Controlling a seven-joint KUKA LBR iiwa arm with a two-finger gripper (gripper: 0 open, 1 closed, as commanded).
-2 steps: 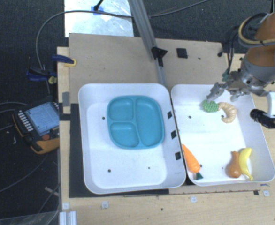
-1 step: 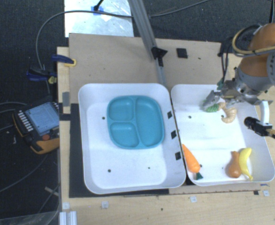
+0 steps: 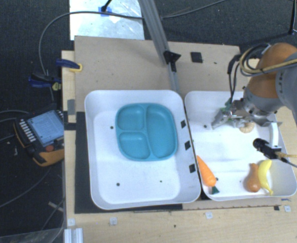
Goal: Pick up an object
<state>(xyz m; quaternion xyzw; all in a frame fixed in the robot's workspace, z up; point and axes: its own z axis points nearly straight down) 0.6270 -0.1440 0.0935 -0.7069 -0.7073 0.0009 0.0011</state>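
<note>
My gripper (image 3: 220, 119) hangs over the upper middle of the right bin (image 3: 224, 153), reaching in from the right. A small beige piece (image 3: 247, 128) lies just right of it, partly under the wrist. An orange carrot (image 3: 206, 170) with a green tip rests against the bin's left wall near the front. In the front right corner a yellow banana (image 3: 265, 174) lies beside a brown-orange pear-shaped item (image 3: 252, 178). None of these touches the gripper.
The left bin (image 3: 105, 181) holds a blue divided plate (image 3: 146, 131). A grey pole (image 3: 156, 27) slants across the back of the bench. Clamps and a small device (image 3: 41, 130) lie off the bench to the left.
</note>
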